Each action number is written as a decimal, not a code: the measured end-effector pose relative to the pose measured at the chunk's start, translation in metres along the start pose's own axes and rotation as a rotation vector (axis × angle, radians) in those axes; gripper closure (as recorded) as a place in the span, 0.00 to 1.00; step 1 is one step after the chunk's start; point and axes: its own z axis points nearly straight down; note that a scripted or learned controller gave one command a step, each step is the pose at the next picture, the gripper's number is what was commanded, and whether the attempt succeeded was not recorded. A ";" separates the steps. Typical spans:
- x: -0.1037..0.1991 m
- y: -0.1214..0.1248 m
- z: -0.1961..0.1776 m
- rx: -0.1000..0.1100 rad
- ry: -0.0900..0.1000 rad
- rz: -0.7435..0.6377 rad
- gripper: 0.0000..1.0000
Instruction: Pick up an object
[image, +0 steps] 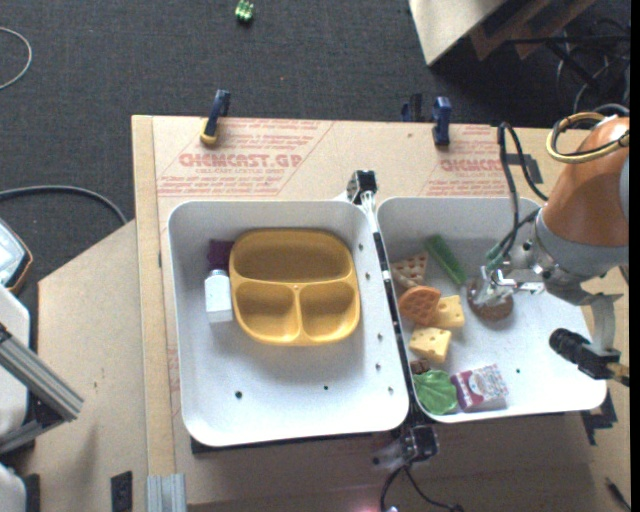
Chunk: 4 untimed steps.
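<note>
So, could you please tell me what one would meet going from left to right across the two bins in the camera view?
White bottle → yellow divided tray → orange waffle-patterned piece → pink packet → gripper over a brown round item.

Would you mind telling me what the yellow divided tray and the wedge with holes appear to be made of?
The yellow divided tray looks like moulded plastic with a smooth, slightly glossy, even-coloured surface. The wedge with holes is probably a toy cheese of plastic or foam; its finish is too small to judge.
</note>
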 end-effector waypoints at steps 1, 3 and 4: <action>0.001 -0.001 -0.043 0.000 0.001 -0.001 1.00; 0.044 0.020 -0.054 0.004 0.002 -0.005 1.00; 0.085 0.037 -0.055 0.003 0.003 -0.005 1.00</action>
